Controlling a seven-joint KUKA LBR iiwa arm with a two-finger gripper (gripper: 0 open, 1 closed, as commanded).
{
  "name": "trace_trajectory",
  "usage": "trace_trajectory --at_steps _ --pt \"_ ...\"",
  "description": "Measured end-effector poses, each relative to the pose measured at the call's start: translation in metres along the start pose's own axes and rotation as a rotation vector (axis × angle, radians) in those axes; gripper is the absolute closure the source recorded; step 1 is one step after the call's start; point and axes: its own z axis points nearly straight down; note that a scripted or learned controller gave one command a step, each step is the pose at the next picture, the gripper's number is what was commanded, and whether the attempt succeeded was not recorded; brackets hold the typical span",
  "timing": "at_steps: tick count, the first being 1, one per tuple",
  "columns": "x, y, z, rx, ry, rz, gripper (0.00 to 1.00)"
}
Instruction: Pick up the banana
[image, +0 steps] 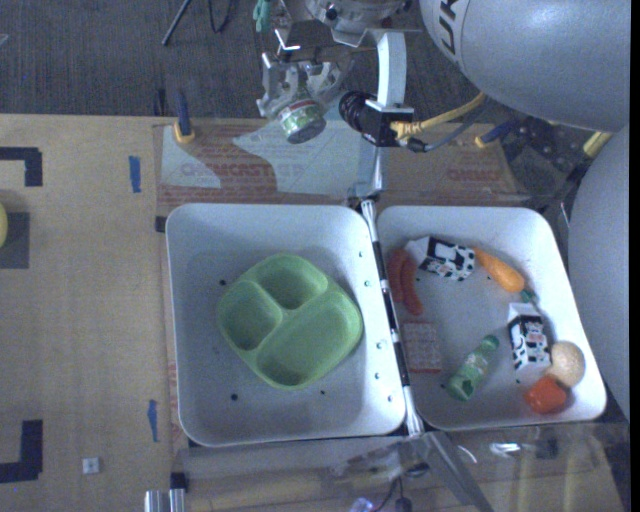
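My gripper (298, 100) hangs high over the bench's back edge, behind the left bin (190, 300). A small round can (301, 120) with a green and red label sits between its fingers, lifted off the surface. The right bin (560, 250) holds an orange carrot (499, 271), a red sausage (403, 281), two black-and-white cartons (446, 258) (529, 342), a green bottle (472, 367), a tan ball (566, 361) and an orange-red fruit (546, 395). A sliver of something yellow (2, 226) shows at the far left edge, cut off by the frame.
A green divided plate (290, 320) lies in the middle of the left bin. A pink packet (422, 345) lies flat near the divider in the right bin. The grey arm fills the upper right, with a yellow cable (440, 122) trailing over the back of the bench.
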Motion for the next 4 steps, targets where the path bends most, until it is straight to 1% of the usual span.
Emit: trace_trajectory --at_steps 1,2,3,4 --pt "-0.009 -0.002 0.135 0.001 0.001 -0.252 1.00" --pt "-0.012 -0.101 0.231 0.003 0.002 -0.216 1.00" --pt "0.012 -0.118 0.138 0.001 0.001 0.047 1.00" --pt "0.041 -0.163 0.212 0.005 0.001 0.000 1.00"
